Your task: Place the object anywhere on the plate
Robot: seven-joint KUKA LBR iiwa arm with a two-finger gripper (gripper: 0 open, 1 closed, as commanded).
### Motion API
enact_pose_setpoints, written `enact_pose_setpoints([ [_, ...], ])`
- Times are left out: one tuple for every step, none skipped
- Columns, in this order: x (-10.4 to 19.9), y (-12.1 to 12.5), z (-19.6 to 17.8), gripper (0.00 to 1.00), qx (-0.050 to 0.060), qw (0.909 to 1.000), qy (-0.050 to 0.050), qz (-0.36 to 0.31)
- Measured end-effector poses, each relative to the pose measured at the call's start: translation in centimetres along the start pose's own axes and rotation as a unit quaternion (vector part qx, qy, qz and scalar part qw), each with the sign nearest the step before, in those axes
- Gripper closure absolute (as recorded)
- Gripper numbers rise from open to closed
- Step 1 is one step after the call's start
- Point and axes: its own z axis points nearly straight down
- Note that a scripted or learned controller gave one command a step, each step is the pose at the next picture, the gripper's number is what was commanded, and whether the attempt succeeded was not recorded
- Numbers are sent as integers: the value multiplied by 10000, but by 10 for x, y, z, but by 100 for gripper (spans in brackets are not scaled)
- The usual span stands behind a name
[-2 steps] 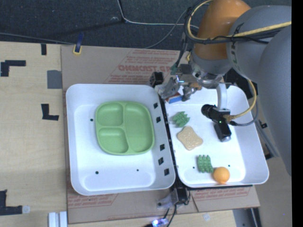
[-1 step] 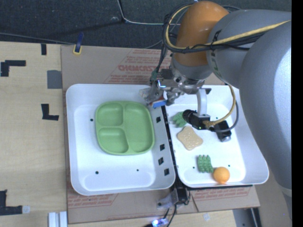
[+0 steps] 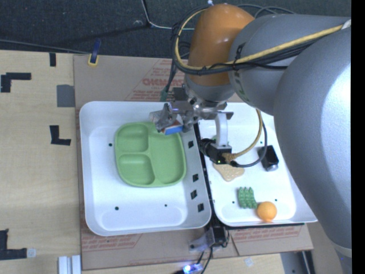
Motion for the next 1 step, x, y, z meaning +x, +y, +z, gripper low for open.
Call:
enact_pose_setpoints([
  [51, -27, 21, 100, 12, 10000, -8, 4],
])
